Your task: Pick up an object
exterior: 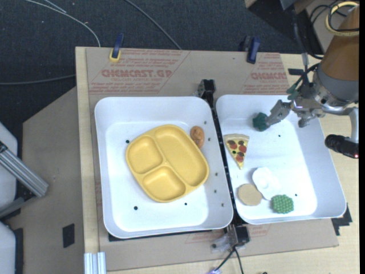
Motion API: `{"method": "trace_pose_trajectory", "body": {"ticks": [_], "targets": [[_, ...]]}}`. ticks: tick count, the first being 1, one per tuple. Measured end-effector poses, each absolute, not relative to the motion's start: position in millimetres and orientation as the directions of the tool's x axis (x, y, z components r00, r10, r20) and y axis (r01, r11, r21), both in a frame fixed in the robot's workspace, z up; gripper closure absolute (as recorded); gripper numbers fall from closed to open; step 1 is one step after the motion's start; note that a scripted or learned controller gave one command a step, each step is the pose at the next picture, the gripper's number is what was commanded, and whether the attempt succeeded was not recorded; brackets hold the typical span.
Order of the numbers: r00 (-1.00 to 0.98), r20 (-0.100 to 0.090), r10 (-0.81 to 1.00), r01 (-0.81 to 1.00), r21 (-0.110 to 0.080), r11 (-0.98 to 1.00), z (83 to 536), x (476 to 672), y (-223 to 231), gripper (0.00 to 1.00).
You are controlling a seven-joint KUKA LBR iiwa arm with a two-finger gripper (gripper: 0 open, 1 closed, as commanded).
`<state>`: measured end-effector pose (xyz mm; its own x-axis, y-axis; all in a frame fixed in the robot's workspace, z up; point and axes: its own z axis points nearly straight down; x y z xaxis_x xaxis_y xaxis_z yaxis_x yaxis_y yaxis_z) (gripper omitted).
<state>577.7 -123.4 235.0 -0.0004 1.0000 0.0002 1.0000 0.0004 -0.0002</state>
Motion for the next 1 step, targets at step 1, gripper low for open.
{"method": "trace_pose_trajectory", "body": {"ticks": [1], "targets": [[0.001,0.002,1.0,1.0,-0.007,-0.001,172.2,579.6,-126.4,0.0]]}}
